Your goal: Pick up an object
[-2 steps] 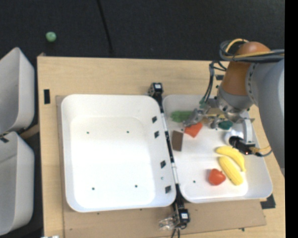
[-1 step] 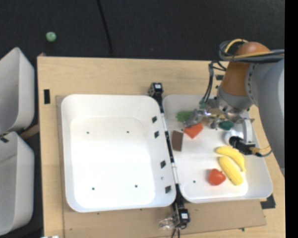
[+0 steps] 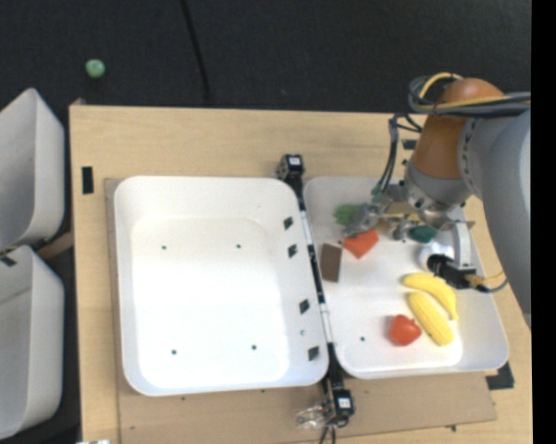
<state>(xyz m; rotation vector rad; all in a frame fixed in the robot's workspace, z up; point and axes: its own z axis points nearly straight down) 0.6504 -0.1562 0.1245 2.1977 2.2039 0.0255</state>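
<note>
The right bin [image 3: 472,350] holds several small objects. A red-orange piece [image 3: 359,243] lies near its upper left, with a green item [image 3: 349,214] just behind it and a brown block [image 3: 330,262] to its left. A yellow banana-like pair [image 3: 432,303] and a red round fruit [image 3: 403,329] lie nearer the front. My gripper [image 3: 386,215] is low over the back of this bin, just right of the green item and above the red-orange piece. A teal object [image 3: 423,233] peeks out beside it. I see nothing clearly held.
The left bin [image 3: 129,248] sits beside the right one, with a black-clipped divider [image 3: 310,266] between them. The grey arm with its orange band [image 3: 449,146] fills the bin's back right. White containers [image 3: 14,174] stand off the bench at left.
</note>
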